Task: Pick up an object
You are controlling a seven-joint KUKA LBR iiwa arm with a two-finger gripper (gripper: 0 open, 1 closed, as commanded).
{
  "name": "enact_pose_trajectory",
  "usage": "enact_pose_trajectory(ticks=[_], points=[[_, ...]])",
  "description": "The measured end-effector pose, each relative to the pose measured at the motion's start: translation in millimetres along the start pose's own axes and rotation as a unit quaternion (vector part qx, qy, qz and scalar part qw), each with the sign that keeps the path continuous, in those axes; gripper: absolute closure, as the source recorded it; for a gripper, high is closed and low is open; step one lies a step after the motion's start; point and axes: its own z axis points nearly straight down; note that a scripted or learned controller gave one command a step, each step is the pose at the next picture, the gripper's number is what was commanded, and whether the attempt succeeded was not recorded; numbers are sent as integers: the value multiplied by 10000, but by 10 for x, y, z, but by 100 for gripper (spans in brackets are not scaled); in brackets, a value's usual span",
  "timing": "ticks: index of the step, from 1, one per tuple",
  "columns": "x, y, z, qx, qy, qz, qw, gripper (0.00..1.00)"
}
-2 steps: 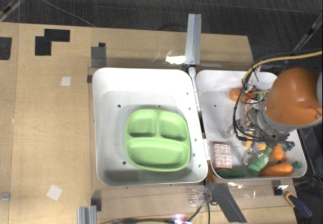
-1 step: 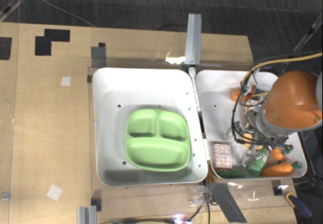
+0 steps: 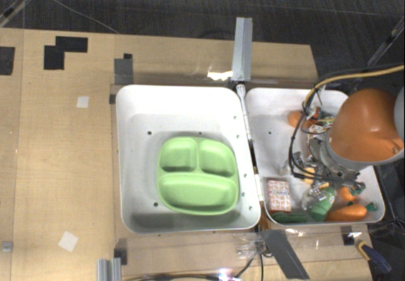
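The hand (image 3: 318, 192) is lowered into the right bin (image 3: 272, 121), above a green bottle (image 3: 323, 205) beside a carrot (image 3: 349, 212). Its grip cannot be told. A green divided tray (image 3: 197, 174) is seen in the left bin (image 3: 136, 147).

The arm's orange band (image 3: 367, 124) ran off the right edge and covered the right bin's (image 3: 269, 115) right side. The gripper (image 3: 324, 192) beneath the wrist was mostly masked, so its fingers could not be read. An orange item (image 3: 295, 119) near the bin's far edge lay half behind cables (image 3: 296, 147), too small to name.
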Motion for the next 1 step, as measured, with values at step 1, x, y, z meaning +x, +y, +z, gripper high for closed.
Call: enact_pose_trajectory(ticks=[1], points=[[3,-36,2,-20,-12,-198,9998,0]])
